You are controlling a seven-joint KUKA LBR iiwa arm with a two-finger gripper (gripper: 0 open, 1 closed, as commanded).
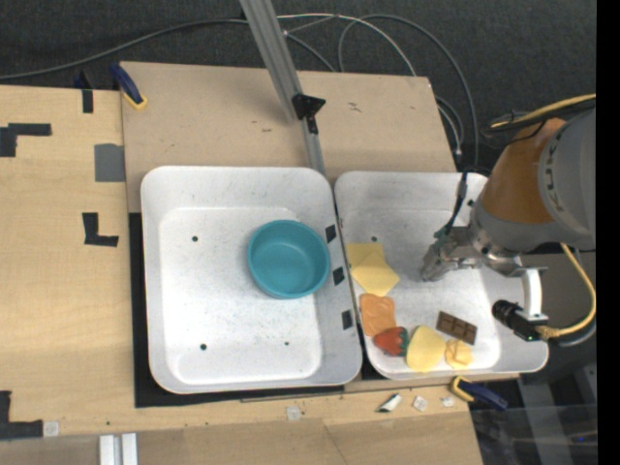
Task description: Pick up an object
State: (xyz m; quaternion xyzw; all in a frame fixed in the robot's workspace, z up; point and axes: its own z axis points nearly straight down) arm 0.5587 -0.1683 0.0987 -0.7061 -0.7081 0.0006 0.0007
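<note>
My gripper (432, 266) hangs low over the right bin (407, 201), near its middle, with nothing seen between its fingers. Left of it lies a pale yellow cheese-like piece (372, 267). Below that sit an orange piece (378, 311) and a small red piece (389, 339). Along the bin's front edge lie a yellow lump (424, 349), a smaller yellow bit (458, 355) and a brown chocolate-like bar (456, 328). A teal bowl (287, 259) stands in the left bin (184, 289).
The grey arm with its orange band (518, 177) comes in from the right over the right bin's far side. A slanted metal pole (281, 66) rises behind the bins. Cables (407, 37) run across the dark floor at the back.
</note>
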